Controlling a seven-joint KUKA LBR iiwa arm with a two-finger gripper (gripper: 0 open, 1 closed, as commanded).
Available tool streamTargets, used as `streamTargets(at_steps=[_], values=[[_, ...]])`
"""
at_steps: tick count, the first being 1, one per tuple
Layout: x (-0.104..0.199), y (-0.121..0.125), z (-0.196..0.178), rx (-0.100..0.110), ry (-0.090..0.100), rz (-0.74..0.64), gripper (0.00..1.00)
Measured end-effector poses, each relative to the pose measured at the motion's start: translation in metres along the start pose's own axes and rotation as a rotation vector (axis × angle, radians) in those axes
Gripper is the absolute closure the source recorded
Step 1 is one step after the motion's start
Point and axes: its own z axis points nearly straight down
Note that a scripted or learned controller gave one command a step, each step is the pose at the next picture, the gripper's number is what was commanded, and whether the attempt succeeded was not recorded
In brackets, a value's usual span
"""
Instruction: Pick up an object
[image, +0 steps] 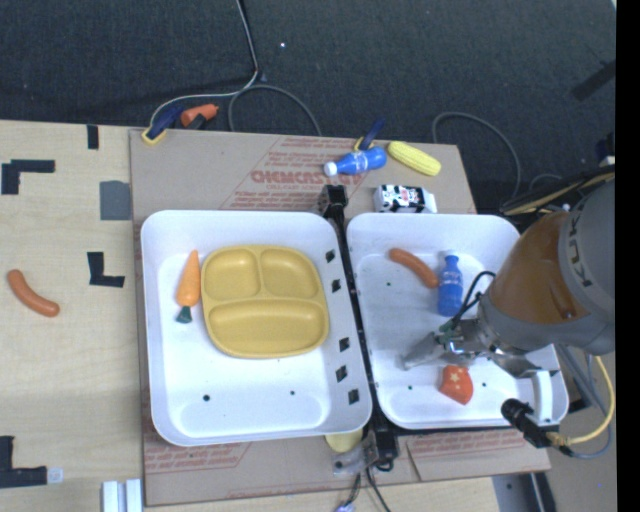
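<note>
hand over the right bin, low among three small things

the hand hangs inside the right bin, its fingers spread apart and grasping nothing. a red strawberry lies just beside the hand, toward the bin's near wall. a blue bottle stands farther in, and an orange sausage lies beside the bottle, nearer the bin's far wall.

A: Identify what your tabletop carries.

B: A cardboard sheet lies on your tabletop; two white bins, the left bin and the right bin, sit side by side on the sheet.

A: Any loose items?

B: You have a sausage left of the sheet. Behind the bins: a blue bottle, a yellow corn cob.
</note>
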Motion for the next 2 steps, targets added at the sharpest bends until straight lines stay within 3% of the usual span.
streamTargets(at_steps=[1,2], values=[[0.024,0.085,0.001,0.002,0.000,-0.007,0.00],[-0.015,0.003,0.000,0.001,0.001,0.002,0.00]])
